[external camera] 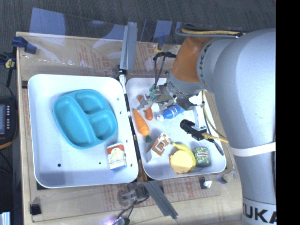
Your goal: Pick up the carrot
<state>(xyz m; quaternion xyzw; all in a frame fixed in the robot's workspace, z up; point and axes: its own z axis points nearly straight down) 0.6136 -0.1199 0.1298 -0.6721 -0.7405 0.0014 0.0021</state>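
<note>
You had two white bins side by side. In the left bin [44, 149] lay a blue plate [84, 117] with three parts. Near that bin's lower right corner stood a small white and orange carton [116, 156], well apart from the plate.

In the right bin [157, 171] the carrot [140, 123] lay right beside the left wall. It was orange, and its green end pointed toward the front of the bin. Nothing was holding it.

The gripper [152, 97] hung over the back part of the right bin, near the carrot but not on it. You could not tell if it was squeezed tight or let loose.

Just below the gripper sat a small orange-red piece [148, 114], close to the carrot's top end. Lower down was a little brown and white box [161, 145]. A blue bottle [171, 111] lay on its side under the arm. Near the front wall sat a yellow fruit [182, 161], and a green can [202, 156] was touching it on the right.

The big grey arm [243, 93] with its orange band [186, 62] came in from the right.
</note>
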